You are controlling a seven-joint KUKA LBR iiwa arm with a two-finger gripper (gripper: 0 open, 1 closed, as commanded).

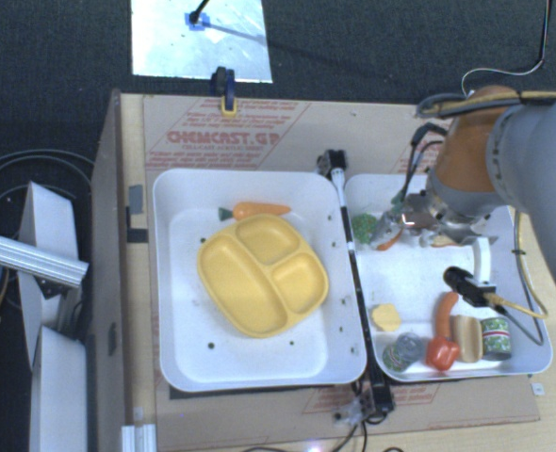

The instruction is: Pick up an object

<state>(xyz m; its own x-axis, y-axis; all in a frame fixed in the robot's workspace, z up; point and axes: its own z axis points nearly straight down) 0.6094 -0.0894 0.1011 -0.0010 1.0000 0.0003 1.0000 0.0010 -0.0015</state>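
- You are watching the tool [395, 227] working low in the upper left corner of the right bin [419, 281], close to the wall it shares with the left bin [188, 347]. The view is not showing whether the tool is released or clenched, so you cannot tell.
- The likeliest things to pick are lying right there. A green toy vegetable [364, 226] is sitting just left of the tool, and a small orange piece [387, 244] is lying just below it. You cannot tell whether either is touching the tool, and nothing is visibly being grasped.
- The main risk, as I am judging it, is crowding. With two small things lying close together against the wall, the tool may be closing on both, or nudging one aside and coming up with nothing.
- The wall itself is adding a second risk: a descent drifting any further left could be striking the rim instead of reaching the bin floor.
- The small orange piece is looking thin and flat, so it could be slipping out as the arm is lifting.
- Easier targets are waiting in the lower right of that bin: a red toy pepper [441, 353], a grey can [405, 349] and a yellow chunk [385, 317]. They are well apart from the tool.
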